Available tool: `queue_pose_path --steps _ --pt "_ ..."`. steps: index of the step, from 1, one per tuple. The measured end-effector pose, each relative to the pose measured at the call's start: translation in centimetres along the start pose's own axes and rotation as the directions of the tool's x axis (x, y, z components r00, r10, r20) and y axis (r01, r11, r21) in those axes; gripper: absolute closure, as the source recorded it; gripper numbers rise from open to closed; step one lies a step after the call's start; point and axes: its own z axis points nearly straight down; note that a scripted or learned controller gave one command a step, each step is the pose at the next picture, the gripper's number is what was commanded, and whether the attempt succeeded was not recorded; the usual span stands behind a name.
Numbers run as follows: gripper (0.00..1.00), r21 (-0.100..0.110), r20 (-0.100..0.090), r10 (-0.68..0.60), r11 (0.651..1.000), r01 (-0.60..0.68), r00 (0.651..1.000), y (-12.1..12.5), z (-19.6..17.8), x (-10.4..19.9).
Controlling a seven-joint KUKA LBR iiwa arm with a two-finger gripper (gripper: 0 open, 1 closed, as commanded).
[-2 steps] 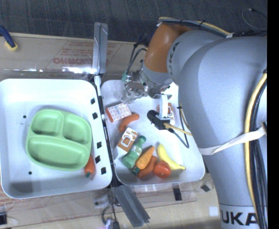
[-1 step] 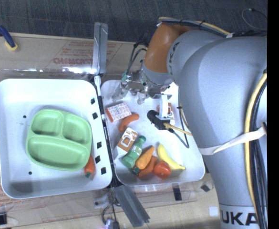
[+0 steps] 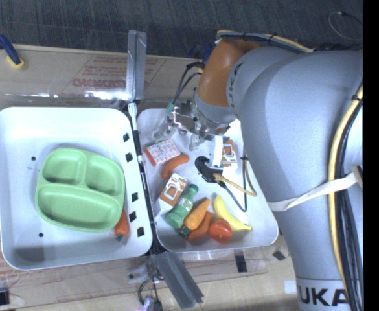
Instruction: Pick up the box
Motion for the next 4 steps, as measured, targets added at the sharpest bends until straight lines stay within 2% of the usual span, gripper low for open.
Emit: queue_pose_path --steps 1,2,3,4 --pt "1.0 -0.004 -0.001 -0.006 1.0 0.006 1.0 0.2 -1.2 0.1" --pt "0.0 -0.003 -0.001 -0.006 1.0 0.006 1.0 0.1 -1.2 0.2" --pt "0.0 0.003 0.005 0.334 0.943 -0.334 0.943 0.0 -9.6 3.3" --pt "0.0 0.007 0.007 0.35 0.937 -0.35 0.937 -1.6 -9.4 9.8"
